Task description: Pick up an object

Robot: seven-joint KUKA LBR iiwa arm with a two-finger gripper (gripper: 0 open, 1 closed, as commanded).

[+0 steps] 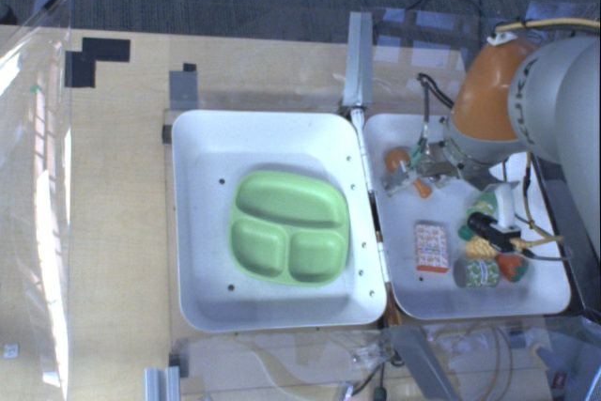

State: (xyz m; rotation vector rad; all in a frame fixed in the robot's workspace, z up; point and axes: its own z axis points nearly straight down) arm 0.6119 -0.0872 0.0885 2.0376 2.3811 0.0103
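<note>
**In the right bin, gripper low beside two orange pieces**

In the right bin (537, 300), toward its rear left corner, the gripper (414, 172) sits low over the white floor. Its metal tip is a tangle of grey and silver from this angle, and I cannot tell whether it is open or closed. Nothing can be seen held in it. A small, rounded orange piece (398, 158) lies just beside the tip on the side nearer the bin divider. A second orange piece (423, 189) lies just beside it toward the front. Whether either one touches the metal is unclear.

Above the gripper, the arm (559, 99) is smooth grey with a glossy orange band (484, 94).

Further forward in the same bin lies a flat rectangular packet (431, 247), white with red speckled print. To its right is a cluster: a bumpy yellow item (480, 248), a round green tin (479, 274) with pale markings, a reddish-orange piece (513, 267), and a pale green item (485, 202) further back.

The left bin (202, 202) is a shallow moulded white tray with rounded corners. It holds a matte light-green plate (289, 225) divided into three compartments.
</note>
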